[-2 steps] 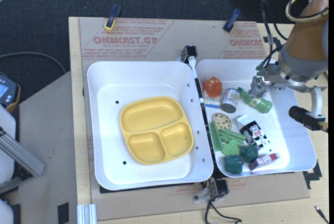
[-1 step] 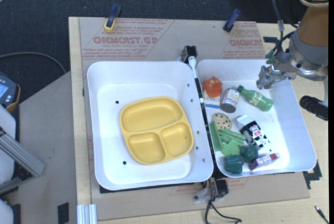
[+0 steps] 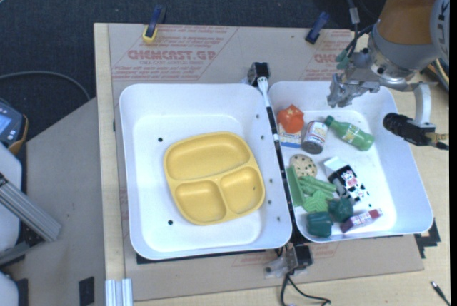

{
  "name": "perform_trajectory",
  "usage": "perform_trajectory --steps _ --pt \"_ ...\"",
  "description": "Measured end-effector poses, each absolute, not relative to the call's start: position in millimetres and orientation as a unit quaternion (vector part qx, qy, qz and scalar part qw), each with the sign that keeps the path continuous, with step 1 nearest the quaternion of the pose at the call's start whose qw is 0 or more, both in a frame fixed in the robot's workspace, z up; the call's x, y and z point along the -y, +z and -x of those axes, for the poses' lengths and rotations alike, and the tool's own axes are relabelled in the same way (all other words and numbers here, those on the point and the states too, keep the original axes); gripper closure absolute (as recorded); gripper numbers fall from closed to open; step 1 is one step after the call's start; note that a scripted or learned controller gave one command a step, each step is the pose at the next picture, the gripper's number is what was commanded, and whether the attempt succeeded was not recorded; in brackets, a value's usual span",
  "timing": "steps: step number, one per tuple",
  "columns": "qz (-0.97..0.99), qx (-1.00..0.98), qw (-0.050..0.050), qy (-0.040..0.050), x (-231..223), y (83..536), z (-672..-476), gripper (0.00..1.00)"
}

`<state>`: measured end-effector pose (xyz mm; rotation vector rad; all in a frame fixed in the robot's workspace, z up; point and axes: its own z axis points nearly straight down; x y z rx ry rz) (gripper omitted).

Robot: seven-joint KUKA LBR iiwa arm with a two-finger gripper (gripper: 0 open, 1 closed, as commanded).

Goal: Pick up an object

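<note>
Located the gripper [image 3: 343, 95] over the far part of the right bin [image 3: 408, 176], below the grey wrist and orange band of the arm [image 3: 414, 5]. Could not tell whether it was released or clenched; saw nothing held in it. Found the green bottle [image 3: 350, 133] lying on its side just in front of the gripper, apart from it. Noted the small can [image 3: 314, 135] beside the bottle, the red item [image 3: 290, 116] near the bin's inner wall, and the round cookie [image 3: 305, 166] nearer the camera. Recorded green pieces [image 3: 314, 190], a black-and-white spotted item [image 3: 350, 183] and a dark teal object [image 3: 321, 223] crowded at the near end. Observed a yellow divided plate [image 3: 213, 176] in the left bin [image 3: 139, 155].
</note>
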<state>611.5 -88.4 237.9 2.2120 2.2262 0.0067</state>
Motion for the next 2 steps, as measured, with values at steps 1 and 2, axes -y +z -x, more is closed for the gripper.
perform_trajectory --steps 1,2 --pt "-0.705 -0.709 0.002 0.0019 42.9 239.8 -639.5 1.0" --pt "-0.705 -0.709 0.001 0.0013 -4.2 230.4 -646.5 1.0"
